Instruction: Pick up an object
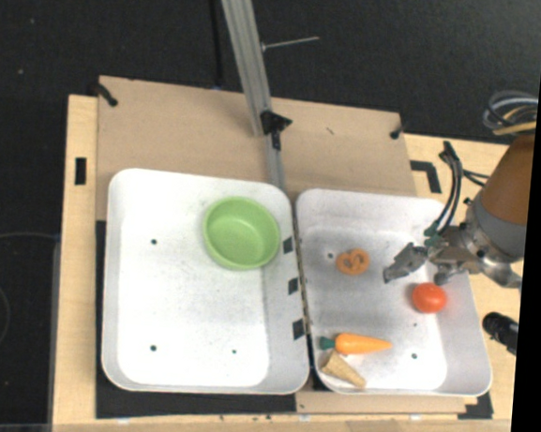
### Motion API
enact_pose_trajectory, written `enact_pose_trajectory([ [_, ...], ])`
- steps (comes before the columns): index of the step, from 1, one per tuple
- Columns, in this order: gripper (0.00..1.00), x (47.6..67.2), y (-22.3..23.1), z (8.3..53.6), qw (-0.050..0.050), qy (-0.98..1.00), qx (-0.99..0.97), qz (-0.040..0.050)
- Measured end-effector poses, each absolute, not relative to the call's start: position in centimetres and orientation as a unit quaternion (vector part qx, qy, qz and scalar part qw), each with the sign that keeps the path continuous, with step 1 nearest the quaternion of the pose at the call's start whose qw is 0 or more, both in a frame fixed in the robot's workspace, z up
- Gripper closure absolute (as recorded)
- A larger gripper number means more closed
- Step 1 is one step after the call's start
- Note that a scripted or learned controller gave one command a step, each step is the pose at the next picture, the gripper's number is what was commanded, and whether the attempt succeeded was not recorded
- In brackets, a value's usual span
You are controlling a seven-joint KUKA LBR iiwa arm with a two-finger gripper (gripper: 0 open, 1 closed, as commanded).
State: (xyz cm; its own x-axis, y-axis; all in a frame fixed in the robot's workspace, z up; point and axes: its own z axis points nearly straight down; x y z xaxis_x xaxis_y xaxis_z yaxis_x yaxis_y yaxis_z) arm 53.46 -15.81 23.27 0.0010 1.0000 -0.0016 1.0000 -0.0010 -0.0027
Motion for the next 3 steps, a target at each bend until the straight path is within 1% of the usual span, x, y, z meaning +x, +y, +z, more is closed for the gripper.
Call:
enact_pose_trajectory([
  [1, 0.00, 53.6, -16.7, 17.2, 0.001, -0.707, -0.708, 0.0020],
  [2, 0.00, 53.2, -17.1, 10.9, 0.002, -0.707, -0.708, 0.0020],
  [3, 1.00, 53.5, -17.1, 12.4, -0.002, -0.704, -0.710, -0.0015],
])
